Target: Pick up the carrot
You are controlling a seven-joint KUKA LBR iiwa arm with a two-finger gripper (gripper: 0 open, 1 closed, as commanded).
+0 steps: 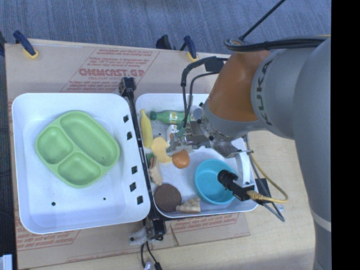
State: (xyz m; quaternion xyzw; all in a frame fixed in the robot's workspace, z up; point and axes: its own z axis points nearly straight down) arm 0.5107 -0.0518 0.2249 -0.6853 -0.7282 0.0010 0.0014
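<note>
The arm [264, 94] reaches in from the right over the right bin [163, 101], its orange band above the wrist. The gripper [181, 141] hangs low near the middle of that bin, just above a small orange piece, apparently the carrot [180, 160], which lies on the bin floor between a pale yellow fruit-shaped item [160, 149] and a blue bowl [211, 184]. Nothing sits between the fingers; whether they are spread or pressed together I cannot tell, since the wrist hides much of them. A yellow banana [145, 127] lies along the bin's left wall, a green bottle [167, 117] near the far wall, and a brown round item [167, 197] toward the near edge. The left bin [22, 145] holds a green divided plate [77, 148].
</note>
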